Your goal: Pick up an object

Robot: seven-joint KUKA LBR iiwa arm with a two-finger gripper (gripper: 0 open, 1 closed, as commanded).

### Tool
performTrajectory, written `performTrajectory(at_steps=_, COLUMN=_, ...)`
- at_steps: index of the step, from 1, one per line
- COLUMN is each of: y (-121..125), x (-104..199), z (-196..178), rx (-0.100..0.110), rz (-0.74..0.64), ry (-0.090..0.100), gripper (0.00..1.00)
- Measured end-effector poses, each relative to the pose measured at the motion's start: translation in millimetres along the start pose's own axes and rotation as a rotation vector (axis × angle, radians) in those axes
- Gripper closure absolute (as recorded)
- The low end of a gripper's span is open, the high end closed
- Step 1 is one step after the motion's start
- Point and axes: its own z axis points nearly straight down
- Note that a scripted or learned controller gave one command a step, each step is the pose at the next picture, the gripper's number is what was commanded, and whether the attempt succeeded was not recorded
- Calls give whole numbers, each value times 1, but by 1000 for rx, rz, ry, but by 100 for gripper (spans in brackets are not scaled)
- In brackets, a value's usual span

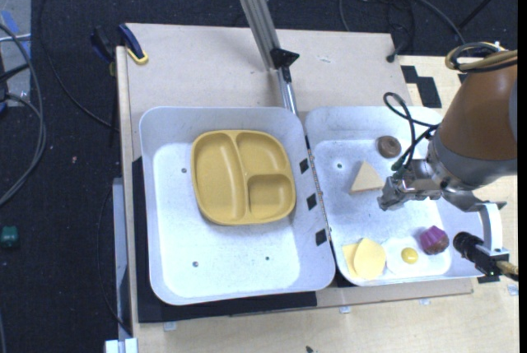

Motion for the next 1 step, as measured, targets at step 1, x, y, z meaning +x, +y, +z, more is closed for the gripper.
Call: performTrajectory(at_steps=1, y=2, x=0, z=-47, rx=-1, rz=0, ry=-1, gripper=100)
